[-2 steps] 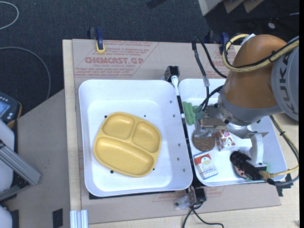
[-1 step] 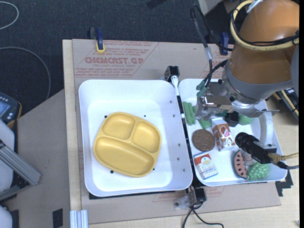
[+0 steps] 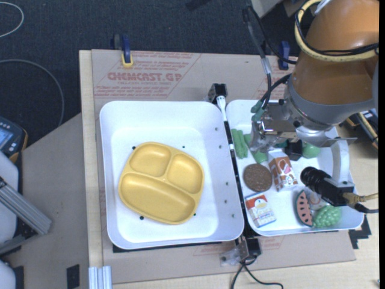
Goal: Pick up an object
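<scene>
Toy food fills the right bin: brown cookie, watermelon slice, grapes, small carton; yellow plate lies in the left bin; pincer low at the right bin's far end, its state I cannot tell.

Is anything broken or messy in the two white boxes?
Nothing looks broken or spilled. The yellow three-part plastic plate sits slightly turned in the left white bin. The right white bin is crowded: a round brown cookie, a small red-and-white carton and a green grape bunch lie close together.
</scene>
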Controlling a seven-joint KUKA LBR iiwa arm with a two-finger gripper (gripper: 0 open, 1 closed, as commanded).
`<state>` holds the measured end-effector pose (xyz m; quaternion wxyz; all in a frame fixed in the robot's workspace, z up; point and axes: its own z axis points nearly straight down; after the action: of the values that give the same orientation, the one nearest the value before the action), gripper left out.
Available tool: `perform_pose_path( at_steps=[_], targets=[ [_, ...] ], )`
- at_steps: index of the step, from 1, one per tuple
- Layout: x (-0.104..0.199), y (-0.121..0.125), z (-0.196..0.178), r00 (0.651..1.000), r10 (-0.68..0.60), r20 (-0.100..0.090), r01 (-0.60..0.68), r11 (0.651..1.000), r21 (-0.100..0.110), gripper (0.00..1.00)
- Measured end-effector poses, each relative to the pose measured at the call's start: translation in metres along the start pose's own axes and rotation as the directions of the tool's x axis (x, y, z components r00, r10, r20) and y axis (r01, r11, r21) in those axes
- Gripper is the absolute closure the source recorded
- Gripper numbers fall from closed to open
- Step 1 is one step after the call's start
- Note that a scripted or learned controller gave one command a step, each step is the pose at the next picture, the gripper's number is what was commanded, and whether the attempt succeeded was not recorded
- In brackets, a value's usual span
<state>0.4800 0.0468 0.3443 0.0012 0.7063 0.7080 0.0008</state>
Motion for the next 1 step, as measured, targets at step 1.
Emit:
perform_pose_path(
  at_steps=[1],
  targets=[
    [0.0332,-0.0039,0.1378,1.0,0.001,0.0,-0.001,1.0,0.018,1.0]
  ],
)
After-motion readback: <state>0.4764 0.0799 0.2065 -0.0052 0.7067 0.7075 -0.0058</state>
